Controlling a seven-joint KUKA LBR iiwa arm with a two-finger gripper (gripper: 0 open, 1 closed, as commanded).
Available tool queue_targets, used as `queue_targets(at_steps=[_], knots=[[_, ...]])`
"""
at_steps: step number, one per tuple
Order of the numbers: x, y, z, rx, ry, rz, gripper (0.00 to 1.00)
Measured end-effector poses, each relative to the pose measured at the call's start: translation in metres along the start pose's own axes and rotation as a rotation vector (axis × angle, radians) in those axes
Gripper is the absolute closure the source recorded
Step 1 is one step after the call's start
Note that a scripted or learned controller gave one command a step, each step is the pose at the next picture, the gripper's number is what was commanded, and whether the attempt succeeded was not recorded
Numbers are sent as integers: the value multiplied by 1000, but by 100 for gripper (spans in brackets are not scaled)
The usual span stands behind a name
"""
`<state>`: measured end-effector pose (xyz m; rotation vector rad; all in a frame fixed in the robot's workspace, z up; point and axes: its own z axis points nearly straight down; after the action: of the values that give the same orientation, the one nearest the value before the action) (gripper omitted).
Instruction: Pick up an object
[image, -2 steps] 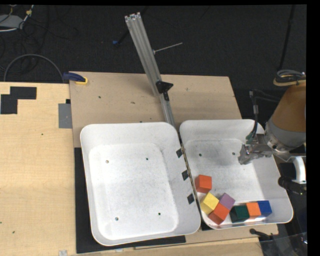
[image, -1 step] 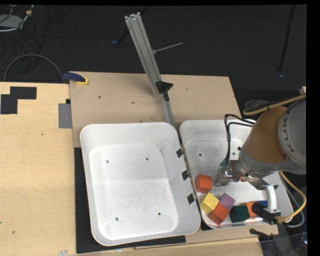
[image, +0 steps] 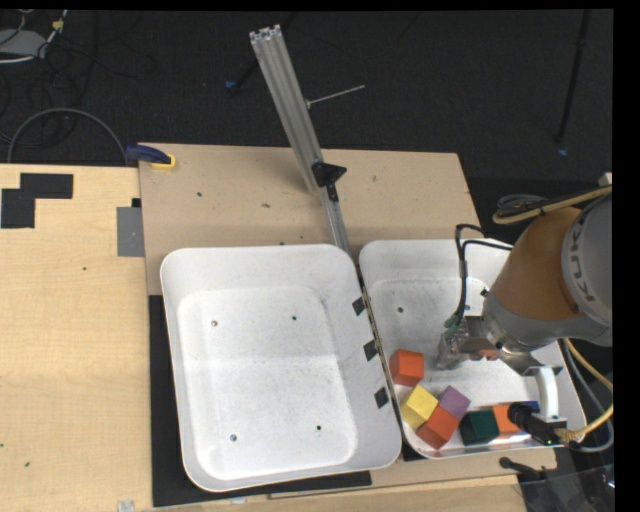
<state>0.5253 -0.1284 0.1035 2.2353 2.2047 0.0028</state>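
On the pale wooden tabletop (image: 300, 190), my hand (image: 458, 345) — finger spread I cannot tell — hovers beside the orange foam cube (image: 407, 366) — I'd centre over it before descending.

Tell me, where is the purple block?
The purple block lies in the right bin, near its front edge, with the yellow block on its left and the green block on its lower right.

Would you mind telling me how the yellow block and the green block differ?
The yellow block is bright; the green block is dark. The yellow block lies nearer the bin's left wall, touching the purple block; the green block sits further right, beside a blue piece. Both are small cubes in the right bin's near corner.
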Motion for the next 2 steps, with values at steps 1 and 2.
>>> queue_targets(at_steps=[1, 2], knots=[[-1, -1, -9, 1, 0, 11, 100], [-2, -1, -18, 2, 0, 19, 100]])
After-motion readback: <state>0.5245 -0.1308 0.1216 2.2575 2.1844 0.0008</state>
